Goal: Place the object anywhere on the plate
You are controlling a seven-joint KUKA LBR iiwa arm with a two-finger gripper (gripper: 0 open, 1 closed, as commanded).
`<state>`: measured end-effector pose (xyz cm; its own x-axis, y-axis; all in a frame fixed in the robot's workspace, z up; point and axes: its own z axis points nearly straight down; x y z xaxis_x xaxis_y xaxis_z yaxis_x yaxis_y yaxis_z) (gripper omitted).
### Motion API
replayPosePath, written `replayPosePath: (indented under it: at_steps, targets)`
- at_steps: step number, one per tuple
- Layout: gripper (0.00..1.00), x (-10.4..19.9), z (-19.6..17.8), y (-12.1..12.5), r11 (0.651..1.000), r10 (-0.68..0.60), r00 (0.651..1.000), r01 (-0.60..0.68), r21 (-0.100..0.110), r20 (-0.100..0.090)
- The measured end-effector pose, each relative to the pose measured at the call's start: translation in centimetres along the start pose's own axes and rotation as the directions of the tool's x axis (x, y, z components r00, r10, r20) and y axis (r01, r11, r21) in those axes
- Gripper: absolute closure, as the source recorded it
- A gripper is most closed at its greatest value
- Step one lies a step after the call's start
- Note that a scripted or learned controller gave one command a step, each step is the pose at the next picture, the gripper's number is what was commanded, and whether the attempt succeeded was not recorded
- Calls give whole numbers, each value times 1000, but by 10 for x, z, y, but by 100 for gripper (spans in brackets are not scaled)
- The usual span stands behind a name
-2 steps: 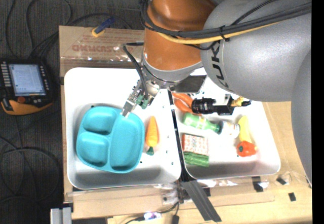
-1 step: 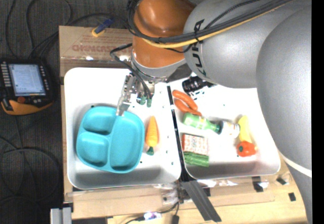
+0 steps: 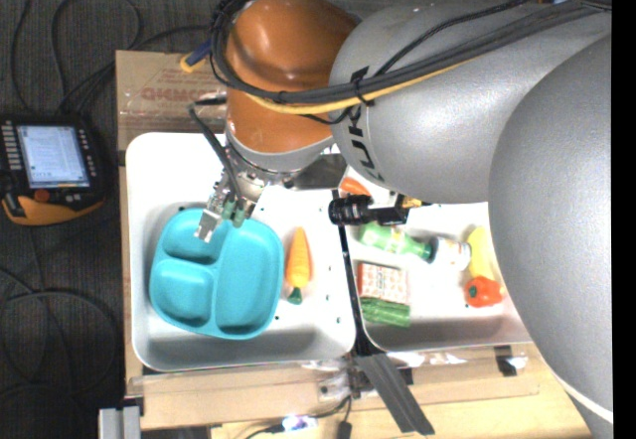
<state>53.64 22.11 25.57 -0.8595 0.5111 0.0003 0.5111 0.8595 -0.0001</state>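
Grey arm point(image 3: 477, 119) with orange band point(image 3: 283, 65) covers most of the upper right, hiding the right bin's far side. Dark carpet floor point(image 3: 60, 40) with cables, teach pendant point(image 3: 48, 169) at left, cardboard point(image 3: 164, 89) behind the bench. Left bin point(image 3: 159, 159) holds the teal divided plate point(image 3: 217, 273); carrot point(image 3: 297, 263) lies just beside the plate's right edge, on the bin floor, off the plate. Right bin point(image 3: 437, 328) holds a green bottle point(image 3: 397, 243), a red-and-green packet point(image 3: 383, 293), a yellow-orange item point(image 3: 480, 273), partly cut off by the arm. Gripper point(image 3: 221, 214) sits over the plate's upper rim; cannot tell how it's set, too small and blurred.
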Motion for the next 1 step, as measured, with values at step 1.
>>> replayPosePath:
  at_steps: [1]
  targets:
    - [100, 25, 56, -52, 967, 255, 967, -255, 4, -3]
